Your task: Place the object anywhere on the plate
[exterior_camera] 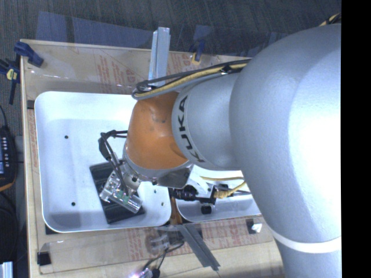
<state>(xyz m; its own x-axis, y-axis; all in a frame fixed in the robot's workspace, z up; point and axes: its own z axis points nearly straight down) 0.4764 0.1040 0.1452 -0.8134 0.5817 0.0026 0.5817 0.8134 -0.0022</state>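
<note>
Pincer (120, 194) low over dark flat object (107, 181), left bin (58, 155)

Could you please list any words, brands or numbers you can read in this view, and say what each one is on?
"UKA": dark letters on the grey arm beside its orange band; any letter before them is hidden.
Faint reddish print on the bench board: too blurred to read.
Nothing else is legible.
</note>
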